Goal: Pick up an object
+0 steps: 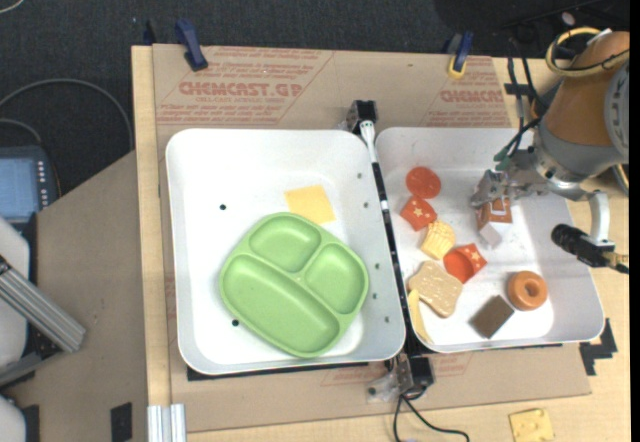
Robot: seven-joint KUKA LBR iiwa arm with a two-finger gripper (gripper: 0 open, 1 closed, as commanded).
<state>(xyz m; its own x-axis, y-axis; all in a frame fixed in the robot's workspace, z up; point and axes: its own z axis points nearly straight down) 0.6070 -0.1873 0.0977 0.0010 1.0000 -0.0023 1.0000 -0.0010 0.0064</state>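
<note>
Arm (590,110) enters from the right edge of the tabletop (260,90), grey with orange band, wrist over the right bin (560,330). Gripper (493,198) sits low in the upper middle of the right bin, over a small white-and-orange carton-like item (493,215); cannot tell if the item is between the jaws or just under them. Whether the jaws are spread or closed cannot be told, blurred and seen from above.

Right bin contents: red round piece (422,181) near the bin's upper left; red-orange chunk (417,214) just below it; pale yellow piece (437,239) below that; red piece (464,261) beside the yellow one; toast slice (436,288) near the bin's lower left; brown block (491,316) near the lower edge; donut (526,290) toward the lower right corner, just beside the brown block.

Left bin (200,170): green divided plate (293,282) in the lower middle, yellow cheese slice (310,203) just above it, touching or nearly touching the plate rim.

Blue clamps (190,43) on the tabletop's far edge. Yellow piece (529,424) lies off the bins at the tabletop's near right corner.
</note>
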